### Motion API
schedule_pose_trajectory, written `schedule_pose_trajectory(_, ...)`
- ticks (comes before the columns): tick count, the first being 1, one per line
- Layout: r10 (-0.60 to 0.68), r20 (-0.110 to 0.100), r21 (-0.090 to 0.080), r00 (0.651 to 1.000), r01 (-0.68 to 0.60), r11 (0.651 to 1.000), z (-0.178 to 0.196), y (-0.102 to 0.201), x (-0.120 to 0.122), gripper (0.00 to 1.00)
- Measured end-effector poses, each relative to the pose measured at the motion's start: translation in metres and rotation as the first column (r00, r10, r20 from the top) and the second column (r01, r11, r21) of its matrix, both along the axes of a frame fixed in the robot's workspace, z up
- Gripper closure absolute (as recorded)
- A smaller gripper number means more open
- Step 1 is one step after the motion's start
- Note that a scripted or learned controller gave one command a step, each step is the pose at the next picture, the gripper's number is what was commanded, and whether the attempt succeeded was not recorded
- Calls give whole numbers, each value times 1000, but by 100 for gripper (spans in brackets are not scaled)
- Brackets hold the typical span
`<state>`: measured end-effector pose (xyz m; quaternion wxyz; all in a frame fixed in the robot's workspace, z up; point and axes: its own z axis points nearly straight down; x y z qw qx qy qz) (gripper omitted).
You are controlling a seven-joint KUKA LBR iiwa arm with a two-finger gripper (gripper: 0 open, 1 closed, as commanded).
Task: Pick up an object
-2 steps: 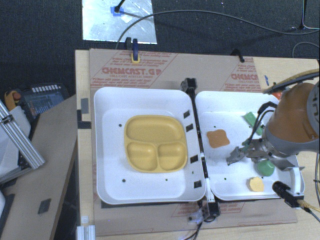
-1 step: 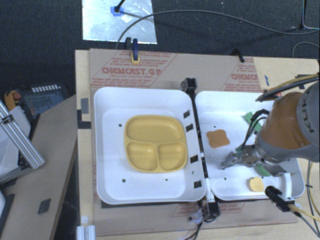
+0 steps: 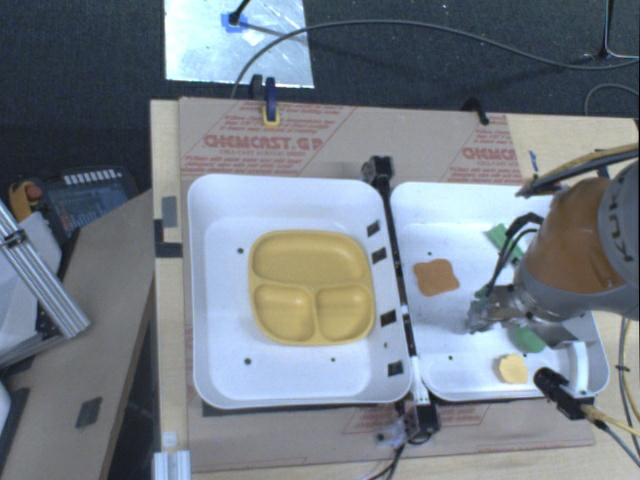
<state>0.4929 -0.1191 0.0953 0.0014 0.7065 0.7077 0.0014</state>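
In the right bin [image 3: 440, 378] lie a brown toast-like square [image 3: 436, 277], a small yellow piece [image 3: 512, 369] near the front, a green piece [image 3: 498, 236] at the back and another green piece [image 3: 528, 340] partly under the arm. My gripper [image 3: 484, 314] hangs low over the bin floor, right of and a little in front of the brown square, between it and the yellow piece. The grey wrist and orange band [image 3: 570, 238] rise behind it. I see nothing held in it.
The left bin [image 3: 215, 268] holds a yellow three-compartment plate [image 3: 308, 286]. A black divider [image 3: 392, 268] with clips runs between the bins. Cables trail across the dark floor behind the bench and near the bench's front edge.
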Motion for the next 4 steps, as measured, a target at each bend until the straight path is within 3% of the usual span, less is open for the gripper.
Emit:
schedule_pose_trajectory(1,-3,2,-2,1000,3,1000,49,-8,-3,100)
schedule_pose_trajectory(3,3,3,-2,1000,-3,1000,140,3,-4,100)
schedule_pose_trajectory(4,8,-1,1,1000,-8,1000,129,48,22,100)
